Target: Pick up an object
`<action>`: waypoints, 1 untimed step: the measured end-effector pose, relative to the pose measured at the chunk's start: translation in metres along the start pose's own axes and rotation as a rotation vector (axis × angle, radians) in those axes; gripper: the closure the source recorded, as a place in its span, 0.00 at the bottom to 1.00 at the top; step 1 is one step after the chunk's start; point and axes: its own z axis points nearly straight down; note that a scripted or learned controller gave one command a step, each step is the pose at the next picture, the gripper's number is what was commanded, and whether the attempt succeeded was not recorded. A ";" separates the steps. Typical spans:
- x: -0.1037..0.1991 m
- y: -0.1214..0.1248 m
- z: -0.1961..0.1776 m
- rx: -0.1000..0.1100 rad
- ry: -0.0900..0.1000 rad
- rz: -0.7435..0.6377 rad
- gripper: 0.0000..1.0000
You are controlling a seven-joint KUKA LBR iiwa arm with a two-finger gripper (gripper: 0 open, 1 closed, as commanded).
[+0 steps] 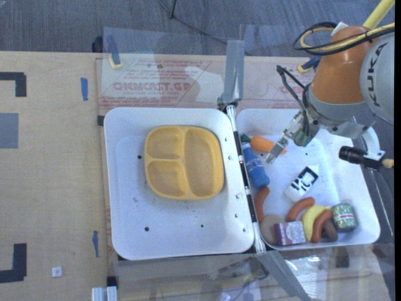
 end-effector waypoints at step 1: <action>-0.036 0.022 0.063 0.003 0.003 0.074 0.00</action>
